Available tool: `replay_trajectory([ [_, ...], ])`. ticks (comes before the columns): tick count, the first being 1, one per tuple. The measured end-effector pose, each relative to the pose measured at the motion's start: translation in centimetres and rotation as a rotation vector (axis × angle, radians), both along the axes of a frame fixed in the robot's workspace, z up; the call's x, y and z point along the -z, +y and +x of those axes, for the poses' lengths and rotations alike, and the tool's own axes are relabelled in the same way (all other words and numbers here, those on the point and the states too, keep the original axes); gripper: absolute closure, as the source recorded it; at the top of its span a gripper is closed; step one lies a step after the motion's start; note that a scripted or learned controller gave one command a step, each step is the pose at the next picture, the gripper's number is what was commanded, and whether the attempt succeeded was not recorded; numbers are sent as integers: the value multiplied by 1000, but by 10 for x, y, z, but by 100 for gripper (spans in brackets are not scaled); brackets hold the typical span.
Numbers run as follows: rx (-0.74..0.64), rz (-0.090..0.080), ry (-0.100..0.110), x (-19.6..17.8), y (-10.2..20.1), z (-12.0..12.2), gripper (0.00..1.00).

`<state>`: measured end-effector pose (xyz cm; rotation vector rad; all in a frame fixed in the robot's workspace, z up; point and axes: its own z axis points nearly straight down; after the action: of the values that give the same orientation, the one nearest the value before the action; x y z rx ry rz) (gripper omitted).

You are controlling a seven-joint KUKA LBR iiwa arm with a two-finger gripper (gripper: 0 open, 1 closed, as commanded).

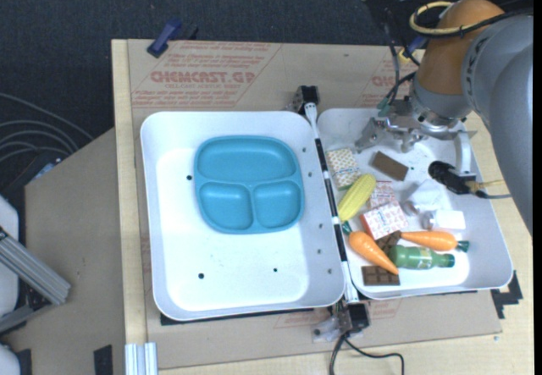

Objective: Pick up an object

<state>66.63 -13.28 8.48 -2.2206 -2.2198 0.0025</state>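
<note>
Gripper (391, 129) up beyond the corn (356, 197) and toward the view's right of it, over the far end of the right bin (496, 239). Open or clenched: cannot tell from this angle.

Corn itself tilted, lying close along the right bin's left wall. Things to pick all in that same bin, clustered about the corn:
- cracker (343, 165) just beyond the corn's upper tip, nearly touching it
- brown block (389, 164) beyond the corn and to the view's right, just below the gripper, apart from the corn
- red-and-white box (385, 219) just beside the corn on the view's right
- carrot (373, 251) just in front of the corn's lower end, lying slantwise
- second carrot (430, 239) farther to the view's right of the corn, past the box
- green bottle (422, 259) on its side, in front of the second carrot, well apart from the corn
- chocolate bar (380, 276) in front of the corn, past the first carrot, near the bin's front rim
- white block (447, 219) well to the view's right of the corn

Left bin (169, 221) on the corn's other side, across the shared wall, with a blue tray (248, 183) of three compartments lying flat in its far half.
</note>
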Motion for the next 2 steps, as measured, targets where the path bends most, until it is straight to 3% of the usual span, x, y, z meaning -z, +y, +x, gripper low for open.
replay_trajectory([
  [2, -1, 1, 0, 0, 30, 0, 0],
])
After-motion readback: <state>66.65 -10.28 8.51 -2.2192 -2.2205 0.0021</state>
